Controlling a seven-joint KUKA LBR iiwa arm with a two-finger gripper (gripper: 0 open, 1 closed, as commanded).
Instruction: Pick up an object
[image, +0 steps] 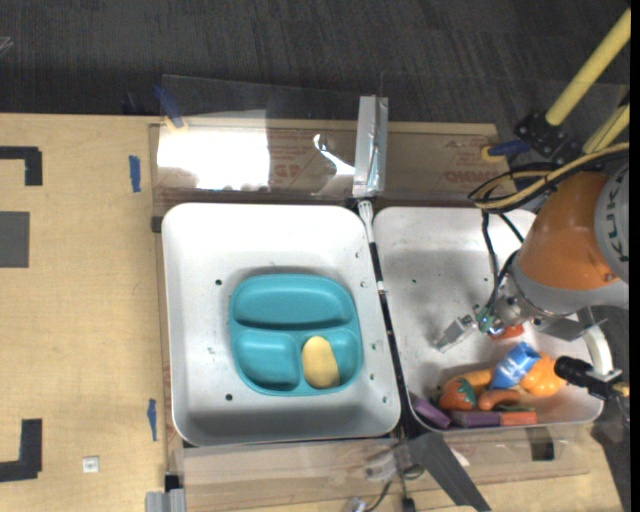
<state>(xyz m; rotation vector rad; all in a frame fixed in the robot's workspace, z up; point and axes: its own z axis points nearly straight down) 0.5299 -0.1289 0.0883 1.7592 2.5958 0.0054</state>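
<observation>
Arm over the right bin (420, 250), orange band uppermost. Hand (470, 325) low above the bin floor, just up-left of the toy pile (500, 390) crowded in the near right corner; open or closed, cannot tell. Left bin (200, 260): teal divided tray (285, 305), a yellow egg-shaped piece (320, 361) in its lower right compartment.

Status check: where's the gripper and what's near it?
Gripper over right bin, nothing seen between its fingers. Toy pile at bin's near right corner. Yellow piece sits in teal tray, left bin.
</observation>
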